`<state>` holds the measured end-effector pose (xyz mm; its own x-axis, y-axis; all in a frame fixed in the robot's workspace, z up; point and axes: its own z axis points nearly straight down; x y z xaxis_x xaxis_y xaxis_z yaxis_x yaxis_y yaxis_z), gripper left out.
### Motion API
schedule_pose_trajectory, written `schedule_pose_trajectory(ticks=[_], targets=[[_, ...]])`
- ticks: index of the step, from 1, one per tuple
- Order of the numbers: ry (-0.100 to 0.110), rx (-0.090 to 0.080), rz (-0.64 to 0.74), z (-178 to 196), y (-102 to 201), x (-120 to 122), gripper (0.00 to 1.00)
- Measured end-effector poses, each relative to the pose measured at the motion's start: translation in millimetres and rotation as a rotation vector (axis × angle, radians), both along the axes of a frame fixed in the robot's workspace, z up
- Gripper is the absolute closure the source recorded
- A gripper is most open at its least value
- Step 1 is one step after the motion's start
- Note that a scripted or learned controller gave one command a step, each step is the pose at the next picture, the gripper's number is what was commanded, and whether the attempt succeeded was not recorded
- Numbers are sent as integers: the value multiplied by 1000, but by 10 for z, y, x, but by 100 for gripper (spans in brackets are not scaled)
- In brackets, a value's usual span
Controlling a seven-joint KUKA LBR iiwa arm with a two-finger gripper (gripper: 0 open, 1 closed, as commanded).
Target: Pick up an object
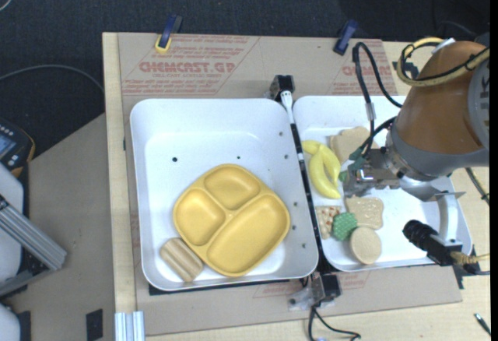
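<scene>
Tool [359, 174] on the grey and orange arm hangs low over the right-hand shallow white plastic bin [327, 110], near its middle; whether it is open or closed I cannot tell, and nothing shows in its grip. Just left of the tool lies a smooth yellow curved plastic banana [324, 170], running far to near beside the bin's left wall; a pale beige lumpy piece [350, 141] sits just beyond the tool on the far side. On the near side lie a tan square speckled cracker [368, 212], a small green knobbly piece [345, 226] touching it, a flat round cream disc [365, 245] nearest the front, and a little heap of pale nuts [328, 217] by the left wall. The left-hand white bin [156, 121] carries a glossy yellow three-part plastic plate [231, 219]; a short ridged wooden cylinder [181, 258] lies against its near left edge. Both bins rest on the brown table [233, 59], which bears red print.
</scene>
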<state>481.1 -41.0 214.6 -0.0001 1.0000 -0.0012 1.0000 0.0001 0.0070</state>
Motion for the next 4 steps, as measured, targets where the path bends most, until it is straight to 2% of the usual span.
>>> schedule_pose_trajectory(ticks=[1, 2, 4], targets=[[0, 2, 6, 735, 580, -10, 100], [4, 1, 2, 801, 555, -10, 100], [0, 0, 4, 1003, 560, 3, 100]])
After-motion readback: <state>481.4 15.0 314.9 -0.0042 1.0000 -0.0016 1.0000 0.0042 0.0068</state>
